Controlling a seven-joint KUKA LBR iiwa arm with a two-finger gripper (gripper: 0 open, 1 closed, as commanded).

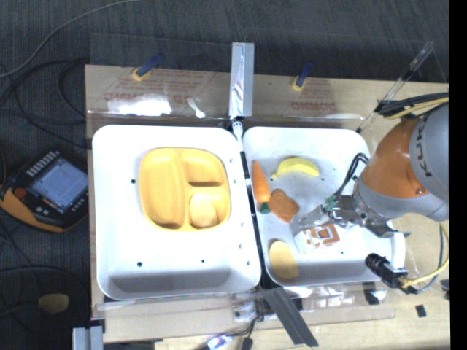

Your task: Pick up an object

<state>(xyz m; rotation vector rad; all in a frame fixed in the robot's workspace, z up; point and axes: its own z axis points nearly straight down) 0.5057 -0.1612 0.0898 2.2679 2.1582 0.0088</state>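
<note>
In the right bin [343, 138] lie a carrot [260, 184] along the left wall, a yellow banana-shaped piece [296, 168] near the back, an orange-brown lump [284, 204] beside the carrot, and a pale yellow round piece [282, 258] at the front left. My gripper [322, 232] is low over the middle of this bin, just right of the orange-brown lump and above the bin floor. Nothing can be seen held in it.
The left bin [109, 195] holds a yellow divided tray [182, 188]. A metal divider strip [241, 79] stands behind the two bins. The arm's orange wrist band [394, 166] hangs over the right bin's right edge. A handheld pendant [45, 188] lies off the bench at the left.
</note>
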